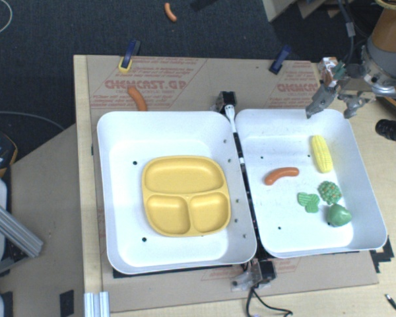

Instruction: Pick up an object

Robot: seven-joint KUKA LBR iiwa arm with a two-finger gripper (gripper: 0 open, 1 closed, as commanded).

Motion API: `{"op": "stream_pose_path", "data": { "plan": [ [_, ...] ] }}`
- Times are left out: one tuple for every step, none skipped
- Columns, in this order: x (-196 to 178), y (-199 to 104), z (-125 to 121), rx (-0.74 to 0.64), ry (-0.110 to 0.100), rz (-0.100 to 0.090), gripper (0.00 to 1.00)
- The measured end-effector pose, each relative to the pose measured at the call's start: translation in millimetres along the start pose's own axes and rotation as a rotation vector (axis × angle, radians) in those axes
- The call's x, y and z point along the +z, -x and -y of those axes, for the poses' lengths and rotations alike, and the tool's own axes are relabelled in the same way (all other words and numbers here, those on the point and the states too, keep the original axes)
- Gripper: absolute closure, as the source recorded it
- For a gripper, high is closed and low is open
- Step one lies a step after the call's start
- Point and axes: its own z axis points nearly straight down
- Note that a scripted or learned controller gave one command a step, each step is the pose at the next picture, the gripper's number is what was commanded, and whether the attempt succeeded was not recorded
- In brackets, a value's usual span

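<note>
The right bin [287, 233] holds a yellow corn cob [322, 153], an orange sausage [280, 175], a light green broccoli piece [329, 191], a small green leafy piece [309, 202] and a green pepper [338, 214]. My gripper [332, 109] hangs above the bin's far right corner, beyond the corn cob, open with its two fingers spread and nothing between them.
The left bin [119, 177] holds a yellow divided tray [185, 195]. An orange sausage [138, 98] lies on the cardboard behind the left bin, another [170, 11] on the dark floor. Blue clamps [128, 56] grip the board's far edge.
</note>
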Motion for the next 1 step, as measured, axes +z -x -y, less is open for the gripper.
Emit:
{"op": "stream_pose_path", "data": {
  "plan": [
    [-8.2,-0.3,-2.2,-0.003,0.014,0.002,0.0]
  ]
}}
